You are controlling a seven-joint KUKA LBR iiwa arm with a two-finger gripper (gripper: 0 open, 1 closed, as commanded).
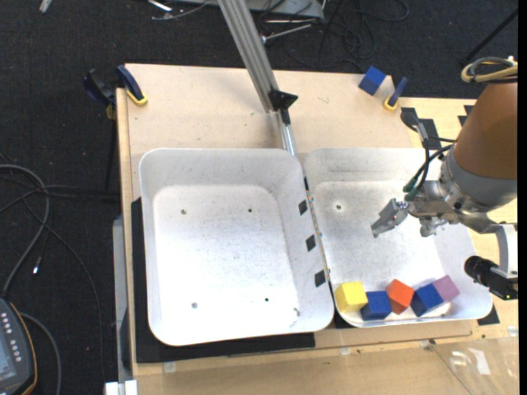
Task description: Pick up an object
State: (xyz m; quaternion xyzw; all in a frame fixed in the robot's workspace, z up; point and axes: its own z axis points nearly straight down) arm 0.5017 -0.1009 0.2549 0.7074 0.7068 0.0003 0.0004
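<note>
Several small blocks lie in a row along the front edge of the right bin [354, 179]: a yellow block [351, 295], a blue block [376, 304], an orange block [400, 295], a second blue block [427, 299] and a purple block [445, 287]. My gripper [406, 223] hangs over the middle of the right bin, above and behind the row of blocks. Its fingers [384, 219] stand open with nothing between them.
The left bin [165, 171] sits beside the right one, their rims touching. A metal pole [251, 44] slants across the back of the bench. Another blue block [373, 80] lies on the bench at the back right, next to a yellow-tipped clamp [394, 95].
</note>
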